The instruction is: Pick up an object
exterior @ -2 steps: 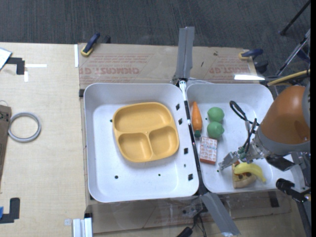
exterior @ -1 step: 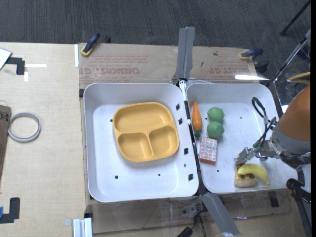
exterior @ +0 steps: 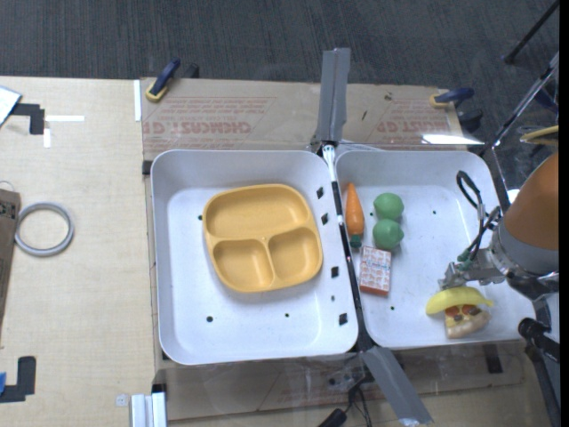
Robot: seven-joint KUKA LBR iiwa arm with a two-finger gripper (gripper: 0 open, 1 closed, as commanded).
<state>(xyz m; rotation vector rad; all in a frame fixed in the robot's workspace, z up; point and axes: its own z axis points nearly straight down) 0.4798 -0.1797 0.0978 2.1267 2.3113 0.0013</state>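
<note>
bare floor mid right bin [exterior: 427, 238], carrot [exterior: 354, 212], green balls [exterior: 388, 206], box [exterior: 374, 270] crowding its left

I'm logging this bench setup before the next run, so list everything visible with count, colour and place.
left bin: 1, white, centre of bench
right bin: 1, white, beside the left bin
divided plate: 1, yellow, in left bin
carrot: 1, orange, right bin by the divider
balls: 2, green, right bin, one above the other
small box: 1, red and white, right bin, below the carrot
banana: 1, yellow, right bin, lower right
tan item: 1, under the banana, identity unclear
tape roll: 1, grey, bench far left
clamps: 2, blue, back edge
arm: 1, grey with orange band, right
tool: 1, just above the banana
</note>
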